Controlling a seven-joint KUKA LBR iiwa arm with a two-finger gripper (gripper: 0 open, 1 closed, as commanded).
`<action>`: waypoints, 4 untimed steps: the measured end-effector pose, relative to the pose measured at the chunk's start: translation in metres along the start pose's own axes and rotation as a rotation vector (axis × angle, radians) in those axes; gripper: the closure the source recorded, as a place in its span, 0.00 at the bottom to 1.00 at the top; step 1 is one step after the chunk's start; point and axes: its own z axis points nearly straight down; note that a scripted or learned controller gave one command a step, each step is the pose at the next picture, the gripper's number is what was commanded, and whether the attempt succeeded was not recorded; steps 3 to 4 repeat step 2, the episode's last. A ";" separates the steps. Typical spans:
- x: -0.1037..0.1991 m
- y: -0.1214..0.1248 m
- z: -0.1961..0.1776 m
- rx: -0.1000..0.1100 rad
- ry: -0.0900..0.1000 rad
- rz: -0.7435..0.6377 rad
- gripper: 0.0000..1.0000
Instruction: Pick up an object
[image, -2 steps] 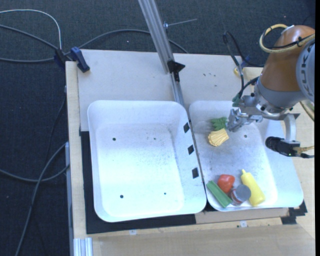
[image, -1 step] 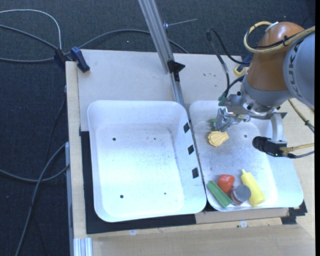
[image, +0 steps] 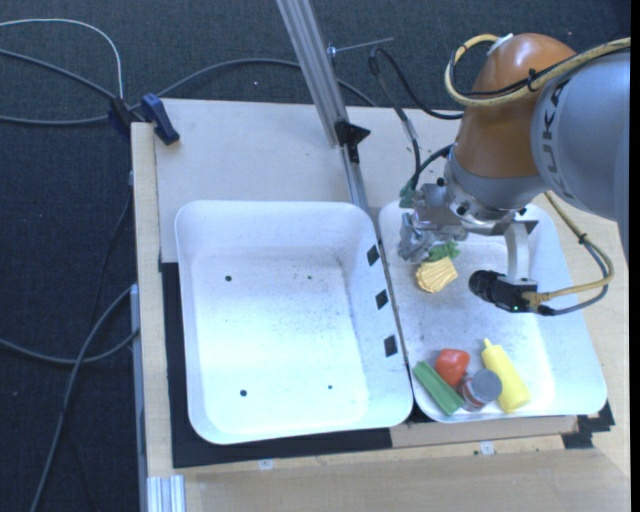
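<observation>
My gripper (image: 424, 243) hangs over the far left part of the right bin (image: 563, 300). Just below it lies a pale yellow ridged piece (image: 437, 275), touching or nearly touching the gripper's tip. A small green item (image: 447, 250) peeks out beside the gripper, mostly hidden by it. At the near end of the same bin lie a red tomato (image: 452, 364), a yellow bottle (image: 505, 375), a green cucumber-like stick (image: 436, 388) and a grey round can (image: 485, 387), packed close together.
The left bin (image: 270, 320) stands beside the right one, with a shared wall marked by black tabs (image: 381, 298). A metal pole (image: 320, 80) slants in from the back. A black cable fitting (image: 497, 288) hangs off the wrist over the right bin.
</observation>
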 end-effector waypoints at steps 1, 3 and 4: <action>0.043 -0.002 0.001 0.001 0.000 0.001 1.00; 0.090 -0.008 -0.010 0.001 0.000 0.000 1.00; 0.090 -0.008 -0.010 0.001 0.000 0.000 1.00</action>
